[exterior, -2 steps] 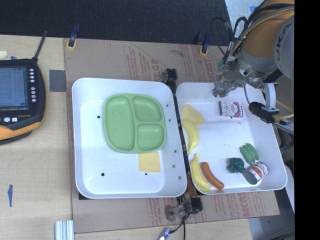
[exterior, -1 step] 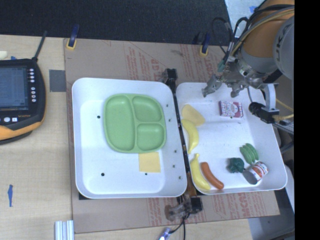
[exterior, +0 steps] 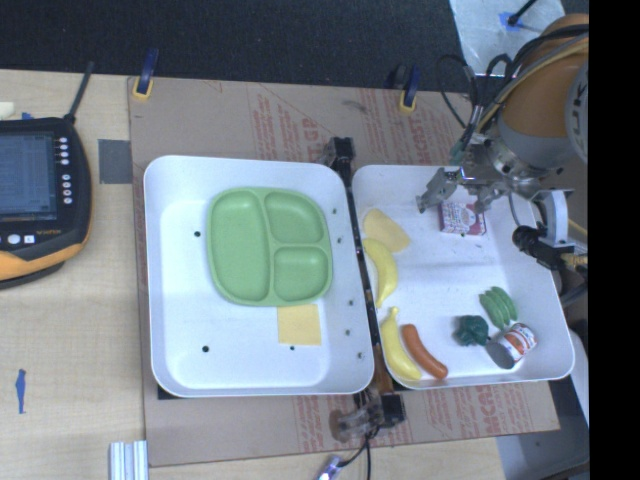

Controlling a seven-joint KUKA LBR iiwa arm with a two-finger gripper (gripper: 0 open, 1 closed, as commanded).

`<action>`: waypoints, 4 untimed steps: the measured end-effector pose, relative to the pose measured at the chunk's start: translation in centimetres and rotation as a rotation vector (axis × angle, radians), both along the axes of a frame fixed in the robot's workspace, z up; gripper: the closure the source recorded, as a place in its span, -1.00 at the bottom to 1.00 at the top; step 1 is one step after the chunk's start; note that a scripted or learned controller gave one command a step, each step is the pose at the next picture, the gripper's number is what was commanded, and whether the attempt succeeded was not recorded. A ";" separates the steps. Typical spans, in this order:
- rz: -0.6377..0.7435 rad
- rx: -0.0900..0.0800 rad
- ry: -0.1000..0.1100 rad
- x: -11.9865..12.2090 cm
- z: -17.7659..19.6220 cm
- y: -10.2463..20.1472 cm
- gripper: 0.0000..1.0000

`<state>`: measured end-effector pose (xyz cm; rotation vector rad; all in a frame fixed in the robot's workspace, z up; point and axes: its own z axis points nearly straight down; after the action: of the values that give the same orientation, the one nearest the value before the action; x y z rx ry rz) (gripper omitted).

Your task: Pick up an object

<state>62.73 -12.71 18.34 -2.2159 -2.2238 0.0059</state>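
My gripper (exterior: 461, 190) hangs over the back of the right bin (exterior: 545, 298), its two grey fingers (exterior: 432, 192) spread apart and open. A small pink and white packet (exterior: 463, 218) lies on the bin floor just below and between the fingers; whether they touch it I cannot tell. Further forward in this bin lie a pale yellow piece (exterior: 386, 231), two bananas (exterior: 384, 271) (exterior: 399, 354), an orange sausage (exterior: 426, 352), a dark green broccoli (exterior: 470, 330), a green pickle (exterior: 497, 305) and a small can (exterior: 515, 345).
The left bin (exterior: 175, 298) holds a green divided plate (exterior: 270, 245) and a yellow cheese slice (exterior: 299, 324). A control pendant (exterior: 35, 198) rests on the bench at far left. Cables run from the arm past the right bin's right rim.
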 end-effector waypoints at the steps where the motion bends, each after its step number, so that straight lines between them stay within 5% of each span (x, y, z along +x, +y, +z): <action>1: -0.002 0.001 -0.001 2.8 -5.6 -5.5 -1.00; 2: 0.001 0.001 0.000 1.9 -5.6 -4.2 -1.00; 3: -0.002 0.001 -0.002 2.8 -9.2 -8.2 -1.00; 4: 0.001 0.001 0.000 2.9 -8.9 -5.6 -1.00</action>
<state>65.62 -18.32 9.41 -2.2142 -2.2240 0.0042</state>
